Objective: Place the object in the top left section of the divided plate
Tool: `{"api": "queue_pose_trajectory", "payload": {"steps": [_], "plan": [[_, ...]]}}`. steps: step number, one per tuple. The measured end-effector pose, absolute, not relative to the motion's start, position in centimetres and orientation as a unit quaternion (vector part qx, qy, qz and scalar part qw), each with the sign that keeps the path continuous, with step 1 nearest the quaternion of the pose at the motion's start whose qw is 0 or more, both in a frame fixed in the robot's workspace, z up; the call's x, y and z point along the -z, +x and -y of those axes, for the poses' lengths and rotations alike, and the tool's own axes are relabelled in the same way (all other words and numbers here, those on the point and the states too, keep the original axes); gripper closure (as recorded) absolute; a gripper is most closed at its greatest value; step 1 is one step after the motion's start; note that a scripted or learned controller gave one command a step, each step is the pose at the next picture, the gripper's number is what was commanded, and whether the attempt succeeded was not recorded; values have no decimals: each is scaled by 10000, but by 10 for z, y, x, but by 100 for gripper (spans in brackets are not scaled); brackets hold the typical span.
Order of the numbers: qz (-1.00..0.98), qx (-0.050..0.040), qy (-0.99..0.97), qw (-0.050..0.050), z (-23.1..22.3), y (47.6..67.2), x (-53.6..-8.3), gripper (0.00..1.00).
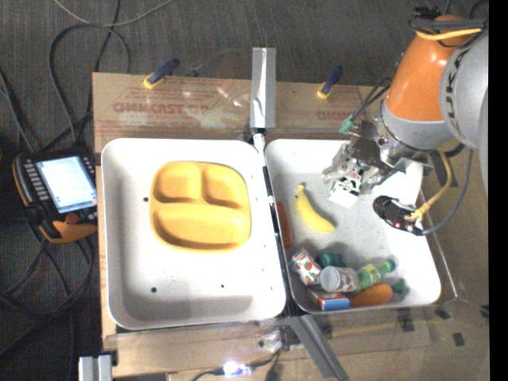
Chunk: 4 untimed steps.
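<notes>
— Two bins, one candidate pick. Likely the banana [314,211], by judgement only: nearest loose item to the gripper [350,175]. Lying flat on the right bin [373,240] floor, upper middle, thin end toward the far wall.
— Jaw state?
— Can't tell from this angle. Nothing visibly held. Hovering over the far part of the same bin, just right of the banana, apart from it.
— Handling?
— Probably a toy: light, fairly stiff, smooth skin, so some slip risk. Curved too. Best taken across the thick middle, square to the long axis. Avoid the tapered ends: likely to squirt out.
— Obstructions?
— Little around the pick. Thin reddish stick [279,219] along the left wall, near but not touching. Clutter packed at the near edge, well apart: small printed can [305,265], white bottle [338,278], green bottle [376,271], carrot [371,294].
— Drop?
— Yellow divided plate [202,227] in the left bin [159,292], top left section [176,182] bare. Raised rims between the bins to clear on transfer.
</notes>
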<state>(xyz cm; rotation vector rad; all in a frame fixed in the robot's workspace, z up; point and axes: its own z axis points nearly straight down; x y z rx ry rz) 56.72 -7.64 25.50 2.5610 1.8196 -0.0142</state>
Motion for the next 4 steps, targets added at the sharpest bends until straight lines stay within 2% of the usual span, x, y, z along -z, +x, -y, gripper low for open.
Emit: {"api": "queue_pose_trajectory", "payload": {"steps": [1,2,3,4], "plan": [[-5674,41,8234,-20,0,605,-196,100],[-7410,29,6715,-13,-54,650,-191,100],[-7348,37,6782,-14,-57,597,-180,100],[-7564,34,6541,-15,-116,624,-147,100]]}}
